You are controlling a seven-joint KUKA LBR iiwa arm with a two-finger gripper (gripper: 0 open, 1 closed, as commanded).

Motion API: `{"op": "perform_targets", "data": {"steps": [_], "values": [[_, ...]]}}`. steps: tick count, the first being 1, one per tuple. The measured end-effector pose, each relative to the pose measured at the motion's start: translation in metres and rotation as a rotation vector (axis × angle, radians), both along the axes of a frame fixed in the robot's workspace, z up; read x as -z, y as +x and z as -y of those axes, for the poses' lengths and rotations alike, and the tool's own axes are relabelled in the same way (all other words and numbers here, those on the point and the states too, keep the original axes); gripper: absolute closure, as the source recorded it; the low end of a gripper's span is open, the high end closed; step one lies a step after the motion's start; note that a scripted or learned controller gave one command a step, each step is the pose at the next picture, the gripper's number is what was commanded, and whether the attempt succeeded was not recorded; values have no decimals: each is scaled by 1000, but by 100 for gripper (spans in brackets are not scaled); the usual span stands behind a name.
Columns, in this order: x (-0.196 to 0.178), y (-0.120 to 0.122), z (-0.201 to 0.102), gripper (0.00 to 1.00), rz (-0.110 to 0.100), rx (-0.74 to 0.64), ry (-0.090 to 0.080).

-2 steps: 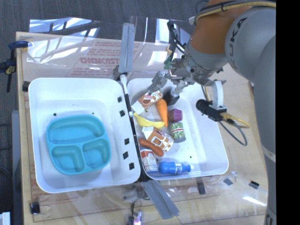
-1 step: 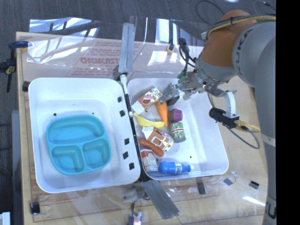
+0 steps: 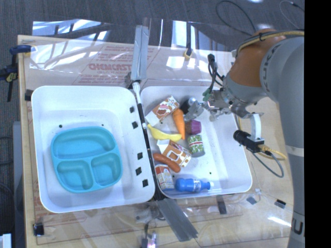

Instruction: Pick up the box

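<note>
1. the small white and orange printed carton box (image 3: 166,108) is lying at the far left of the right white bin (image 3: 234,161), beside the orange carrot (image 3: 178,122).
2. the silver two-finger gripper (image 3: 192,107) is hovering just right of it; i cannot tell its state.
3. approaching well is probably meaning shifting left and centring over the box, avoiding the carrot.

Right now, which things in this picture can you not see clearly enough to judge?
- Hand: in the camera view, too small and cluttered to tell its state.
- Box print: too small to read.
- Second box: the sausage covers its lower left edge.
- Arm: cut off by the right edge.
</note>
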State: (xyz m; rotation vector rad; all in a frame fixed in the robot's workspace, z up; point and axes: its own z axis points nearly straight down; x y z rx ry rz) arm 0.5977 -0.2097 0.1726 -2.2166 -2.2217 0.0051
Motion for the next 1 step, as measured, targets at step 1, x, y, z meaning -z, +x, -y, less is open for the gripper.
{"op": "perform_targets", "data": {"steps": [1], "values": [[-10,0,0,100,-1,-4,0]]}}
